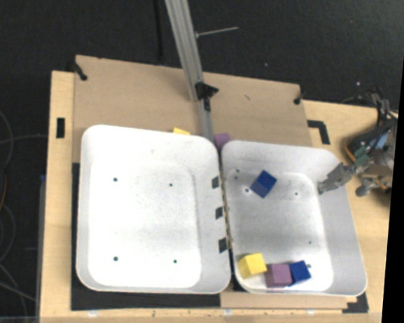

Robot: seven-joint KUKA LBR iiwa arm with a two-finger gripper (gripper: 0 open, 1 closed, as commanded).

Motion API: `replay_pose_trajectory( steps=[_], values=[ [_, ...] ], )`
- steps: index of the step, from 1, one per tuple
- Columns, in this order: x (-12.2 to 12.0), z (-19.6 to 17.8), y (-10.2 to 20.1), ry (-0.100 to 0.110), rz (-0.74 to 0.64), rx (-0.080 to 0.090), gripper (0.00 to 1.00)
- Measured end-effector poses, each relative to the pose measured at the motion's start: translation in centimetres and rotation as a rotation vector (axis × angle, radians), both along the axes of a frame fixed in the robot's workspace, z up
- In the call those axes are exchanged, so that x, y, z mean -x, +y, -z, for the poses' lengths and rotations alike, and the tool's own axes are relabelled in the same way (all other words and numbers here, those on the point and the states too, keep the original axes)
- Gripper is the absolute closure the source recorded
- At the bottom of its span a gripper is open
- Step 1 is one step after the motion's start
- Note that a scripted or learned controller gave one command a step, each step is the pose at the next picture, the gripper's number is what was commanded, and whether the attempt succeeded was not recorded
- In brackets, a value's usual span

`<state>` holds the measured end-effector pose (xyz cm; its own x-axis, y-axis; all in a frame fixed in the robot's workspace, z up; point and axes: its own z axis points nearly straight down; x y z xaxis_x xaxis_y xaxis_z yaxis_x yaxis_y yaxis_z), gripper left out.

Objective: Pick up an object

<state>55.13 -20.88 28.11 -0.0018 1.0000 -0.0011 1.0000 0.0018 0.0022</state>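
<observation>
In the right bin (336,232) a blue block (262,184) lies alone near the back. Along that bin's front edge a yellow block (252,264), a purple block (278,274) and a smaller blue block (300,272) sit in a row, touching one another. My gripper (332,178) hangs at the right bin's far right rim, well to the right of the lone blue block and apart from every block. Nothing shows in its grasp.
The left bin (142,208) lies beside the right one. Behind the bins, on the bench, a small yellow piece (181,131) and a purple piece (221,139) peek out. A slanted metal rail (188,43) runs down to the bins' shared back corner.
</observation>
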Motion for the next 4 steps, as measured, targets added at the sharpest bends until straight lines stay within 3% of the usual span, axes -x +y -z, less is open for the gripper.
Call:
replay_pose_trajectory(
  steps=[1, 2, 3, 4],
  values=[
    [-2.9, 14.8, 5.9, 0.007, -0.003, -0.003, 0.0],
    [-6.8, 18.6, 9.9, 0.001, -0.005, -0.002, 0.0],
    [-11.3, 18.3, 11.1, -0.003, -0.003, 0.0, 0.0],
    [-11.2, 17.2, 10.9, -0.001, -0.006, 0.003, 1.0]
  ],
)
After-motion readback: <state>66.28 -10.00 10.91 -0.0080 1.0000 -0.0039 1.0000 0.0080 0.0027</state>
